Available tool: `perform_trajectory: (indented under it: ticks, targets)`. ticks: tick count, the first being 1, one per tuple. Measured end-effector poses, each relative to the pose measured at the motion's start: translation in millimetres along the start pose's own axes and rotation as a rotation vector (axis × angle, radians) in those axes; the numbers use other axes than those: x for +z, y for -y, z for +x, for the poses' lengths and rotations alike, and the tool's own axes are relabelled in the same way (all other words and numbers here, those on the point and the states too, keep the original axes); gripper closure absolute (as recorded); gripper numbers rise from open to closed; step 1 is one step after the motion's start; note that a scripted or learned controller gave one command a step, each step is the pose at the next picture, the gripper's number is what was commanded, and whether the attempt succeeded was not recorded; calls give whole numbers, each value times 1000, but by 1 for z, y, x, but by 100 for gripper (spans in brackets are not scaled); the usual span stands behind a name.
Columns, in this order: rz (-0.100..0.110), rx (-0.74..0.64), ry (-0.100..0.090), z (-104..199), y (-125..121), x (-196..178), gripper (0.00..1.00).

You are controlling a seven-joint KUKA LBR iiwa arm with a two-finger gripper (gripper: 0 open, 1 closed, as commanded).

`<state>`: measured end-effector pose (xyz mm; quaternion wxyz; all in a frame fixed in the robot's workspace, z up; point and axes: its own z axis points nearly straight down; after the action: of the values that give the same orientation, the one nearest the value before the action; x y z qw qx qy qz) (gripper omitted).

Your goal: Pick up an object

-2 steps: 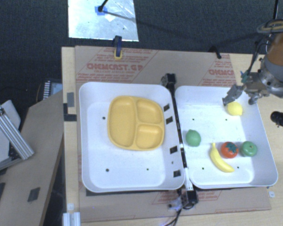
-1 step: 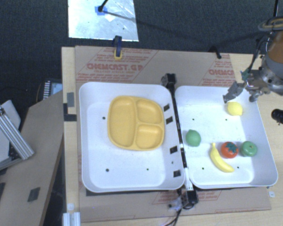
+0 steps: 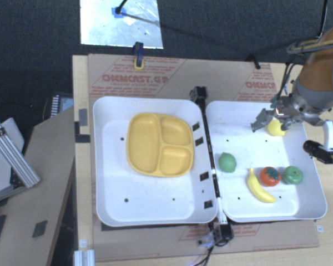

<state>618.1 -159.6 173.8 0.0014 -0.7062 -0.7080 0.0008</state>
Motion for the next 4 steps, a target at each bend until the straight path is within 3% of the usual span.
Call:
perform_trajectory:
  ticks: [1,2,3,4]
  targets:
    - [0,1,0,-1,-2,63,0]
    - [-2,2,1,-1,-3,91,0]
    - [-8,2,2,-1,-5,77,100]
    - [-10,3,3,-11,-2,24,100]
